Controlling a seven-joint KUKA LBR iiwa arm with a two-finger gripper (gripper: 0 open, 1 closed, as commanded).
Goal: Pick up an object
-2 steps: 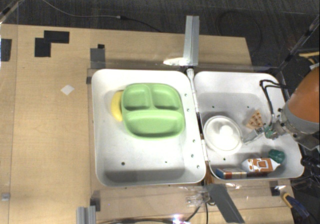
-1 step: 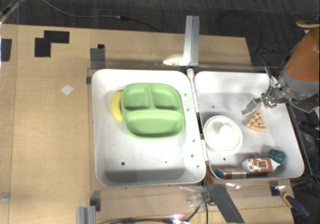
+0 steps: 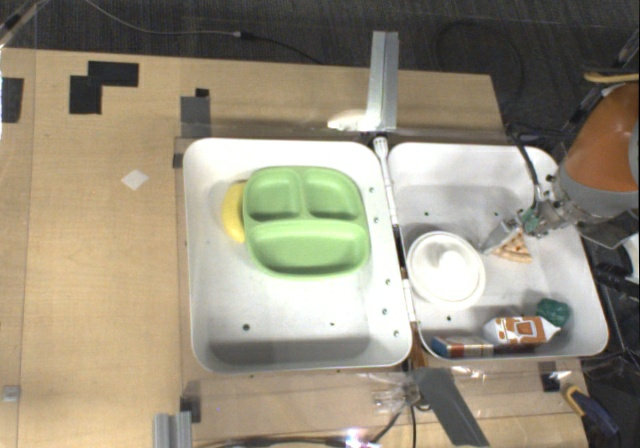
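A wooden bench bears two white bins. The left bin holds a green tray over a yellow thing. The right bin holds a white bowl near its left wall. Black tape marks the bench's far left.

No text, label, brand, number or sign can be read; the small brown-and-white carton below the gripper carries print too blurred to make out.

pizza slice | tan, triangular toy (reddish topping) | lying flat | right bin, beside white bowl
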